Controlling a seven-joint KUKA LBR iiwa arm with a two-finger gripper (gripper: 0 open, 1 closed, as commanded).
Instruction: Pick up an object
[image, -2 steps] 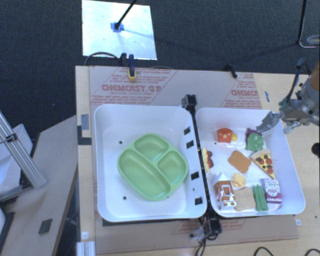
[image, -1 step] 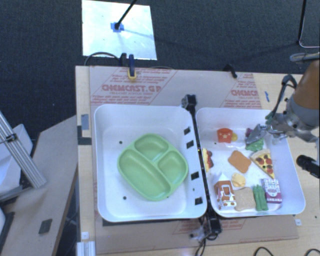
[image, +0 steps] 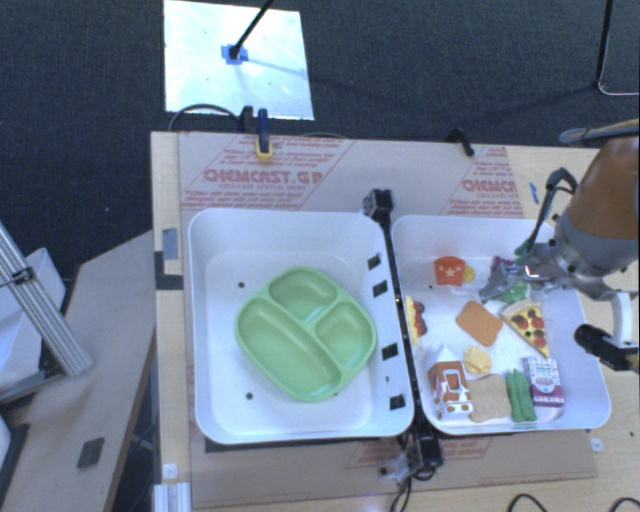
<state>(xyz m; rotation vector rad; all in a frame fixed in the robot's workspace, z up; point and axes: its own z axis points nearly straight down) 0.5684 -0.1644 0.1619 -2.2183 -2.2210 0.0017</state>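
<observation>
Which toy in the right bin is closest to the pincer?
The pizza slice: it lies just below the pincer. The red piece and the orange slab sit farther to its left.

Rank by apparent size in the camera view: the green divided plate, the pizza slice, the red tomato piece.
1. Green divided plate, largest by far.
2. Pizza slice.
3. Red tomato piece, close to the pizza slice in size, so that order is unsure.
</observation>
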